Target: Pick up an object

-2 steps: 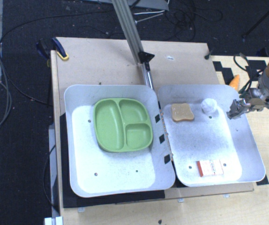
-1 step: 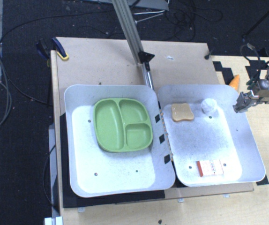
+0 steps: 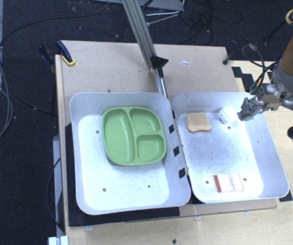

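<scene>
The gripper (image 3: 249, 109) hangs at the right bin's (image 3: 261, 152) two o'clock edge; I cannot tell its state. A small white object (image 3: 224, 116) lies just beside it at nine o'clock. Best to centre over that object, descend straight, and avoid nudging the bread slice (image 3: 198, 122) beyond.

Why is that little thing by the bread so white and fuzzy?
In the camera view, the small object next to the bread is washed out by glare, so its shape blurs; the gripper beside it looks soft too.
</scene>
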`<state>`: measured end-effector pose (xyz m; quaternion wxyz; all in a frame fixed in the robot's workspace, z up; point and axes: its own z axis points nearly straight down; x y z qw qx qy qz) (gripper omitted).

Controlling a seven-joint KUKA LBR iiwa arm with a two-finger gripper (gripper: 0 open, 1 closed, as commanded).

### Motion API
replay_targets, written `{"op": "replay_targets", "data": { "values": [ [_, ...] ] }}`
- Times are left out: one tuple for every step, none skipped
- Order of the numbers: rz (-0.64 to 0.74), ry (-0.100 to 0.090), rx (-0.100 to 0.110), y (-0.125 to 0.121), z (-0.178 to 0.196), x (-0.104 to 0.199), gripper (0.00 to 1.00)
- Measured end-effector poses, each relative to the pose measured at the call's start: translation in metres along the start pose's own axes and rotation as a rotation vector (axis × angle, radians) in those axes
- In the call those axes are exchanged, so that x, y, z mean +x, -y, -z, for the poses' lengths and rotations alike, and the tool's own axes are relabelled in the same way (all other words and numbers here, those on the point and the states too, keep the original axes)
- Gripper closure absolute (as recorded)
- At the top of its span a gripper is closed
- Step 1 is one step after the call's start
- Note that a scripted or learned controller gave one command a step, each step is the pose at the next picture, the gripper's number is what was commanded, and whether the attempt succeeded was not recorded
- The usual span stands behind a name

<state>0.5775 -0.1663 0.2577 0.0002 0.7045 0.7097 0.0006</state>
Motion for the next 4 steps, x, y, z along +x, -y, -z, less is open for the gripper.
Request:
{"op": "replay_targets", "data": {
  "values": [
    [0.000,-0.001,0.003,0.003,-0.009,0.063,1.00],
    [0.001,-0.001,0.002,0.009,-0.003,0.120,1.00],
    [-0.001,0.000,0.003,0.007,-0.015,0.168,1.00],
    [0.000,0.000,0.003,0.012,-0.028,0.223,1.00]
  ]
}}
